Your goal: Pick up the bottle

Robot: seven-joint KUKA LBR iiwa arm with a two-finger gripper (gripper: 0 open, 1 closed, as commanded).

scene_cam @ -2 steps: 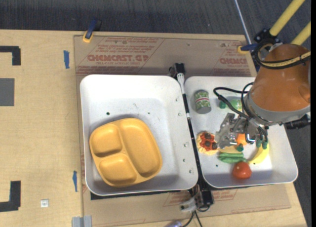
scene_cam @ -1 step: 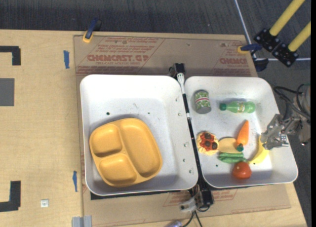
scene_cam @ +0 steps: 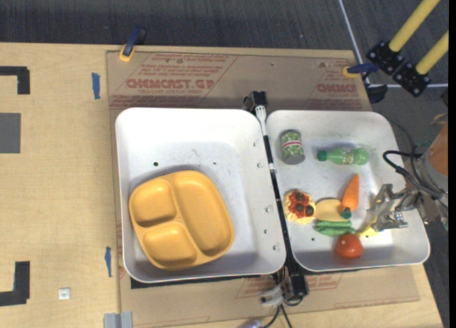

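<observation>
Camera view, looking down at a slant on both bins. The gripper sits low at the right side of the right bin, reaching in from the right edge. Metal fingers are a cluttered blur against the white floor. Can't tell whether they are spread or closed, and nothing is visibly between them.

The bottle is green with a clear middle, lying on its side, up and slightly left of the gripper, well apart from it. Cap end points left. It is not touched by anything.

Closest to the gripper: the carrot just to its left, tilted, green end down. Below-left of the gripper, the tomato, near the bin's front wall. The green bean pod lies flat between tomato and carrot, touching or nearly touching both. Further left of the gripper is a pale yellow piece, then a pizza-like toy with red and dark spots.

The can with green label is up-left of the gripper, left of the bottle, near it but apart.

The left bin is far left of the gripper, holding a yellow divided plate in its front half, sitting at an angle. The bins touch along a black centre clamp strip.
</observation>
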